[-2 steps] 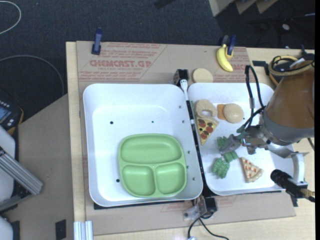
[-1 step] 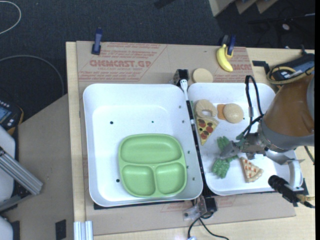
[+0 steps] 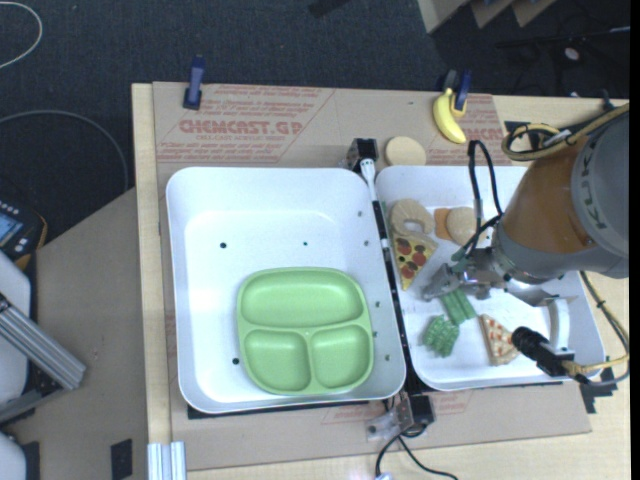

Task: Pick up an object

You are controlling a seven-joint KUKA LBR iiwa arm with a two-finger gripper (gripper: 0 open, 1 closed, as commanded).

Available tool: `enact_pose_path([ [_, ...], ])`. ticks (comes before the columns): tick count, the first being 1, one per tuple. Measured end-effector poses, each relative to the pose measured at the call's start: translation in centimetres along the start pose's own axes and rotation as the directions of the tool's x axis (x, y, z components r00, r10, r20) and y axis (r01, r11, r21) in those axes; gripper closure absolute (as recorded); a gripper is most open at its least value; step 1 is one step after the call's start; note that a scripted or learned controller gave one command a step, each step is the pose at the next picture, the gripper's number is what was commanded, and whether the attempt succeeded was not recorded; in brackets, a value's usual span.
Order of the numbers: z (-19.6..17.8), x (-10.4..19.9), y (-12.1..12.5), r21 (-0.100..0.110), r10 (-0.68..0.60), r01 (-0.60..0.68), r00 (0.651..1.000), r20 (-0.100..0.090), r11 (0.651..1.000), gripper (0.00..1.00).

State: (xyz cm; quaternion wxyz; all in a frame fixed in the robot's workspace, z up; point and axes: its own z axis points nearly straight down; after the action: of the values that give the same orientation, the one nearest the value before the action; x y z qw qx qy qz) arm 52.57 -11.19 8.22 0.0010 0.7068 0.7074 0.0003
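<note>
My gripper (image 3: 447,286) reaches into the right bin (image 3: 590,353) from the right, its grey fingers low over a green broccoli-like toy (image 3: 446,323). Beside it to the left lies a pizza slice toy (image 3: 411,255), with a tan bread piece (image 3: 408,215) and a round orange-tan item (image 3: 461,223) further back. A second small pizza slice (image 3: 496,338) lies near the bin's front. I see nothing clearly held between the fingers.
The left bin (image 3: 200,228) holds a green three-compartment plate (image 3: 303,328). A banana (image 3: 449,118) and a round cookie (image 3: 405,151) lie on the bench behind the bins. The arm's grey and orange body covers the right bin's right side. Cables run by the arm.
</note>
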Motion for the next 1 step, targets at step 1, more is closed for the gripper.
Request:
enact_pose_path([
  [1, -1.29, -0.01, -0.05, -0.002, 0.002, -0.002, 1.000, 0.000, 1.000, 1.00],
])
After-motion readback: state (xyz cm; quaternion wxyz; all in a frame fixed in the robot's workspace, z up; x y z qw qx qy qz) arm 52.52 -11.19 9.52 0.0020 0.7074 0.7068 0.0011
